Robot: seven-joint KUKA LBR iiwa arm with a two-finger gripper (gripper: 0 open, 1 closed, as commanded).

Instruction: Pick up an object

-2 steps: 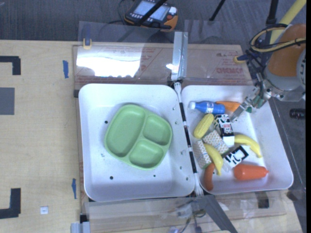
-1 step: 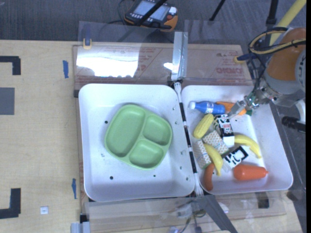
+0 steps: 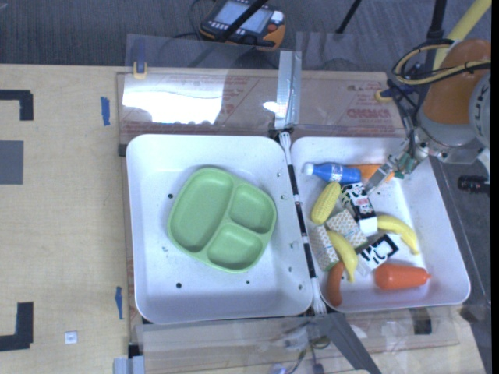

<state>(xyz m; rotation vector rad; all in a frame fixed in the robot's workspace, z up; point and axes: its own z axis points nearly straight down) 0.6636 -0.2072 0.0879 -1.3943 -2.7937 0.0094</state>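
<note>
The right white bin [image 3: 444, 240] holds a heap of toy food. A blue bottle [image 3: 333, 172] lies at its back, with a yellow corn cob [image 3: 325, 201] just in front of it. Two bananas [image 3: 398, 233] [image 3: 344, 254] lie mid-bin, and an orange-red carrot [image 3: 401, 276] rests near the front. A black-and-white box [image 3: 380, 249] sits between the bananas. My gripper [image 3: 387, 171] hangs low over the bin's back right, beside a small orange piece [image 3: 366, 171] and right of the bottle. Nothing shows in its grasp.
The left bin [image 3: 148, 271] holds a green divided plate [image 3: 222, 219]. A raised divider [image 3: 299, 216] separates the two bins. A clear panel [image 3: 234, 96] stands behind them. The arm's orange band [image 3: 456, 72] and cables [image 3: 413, 65] hang over the back right corner.
</note>
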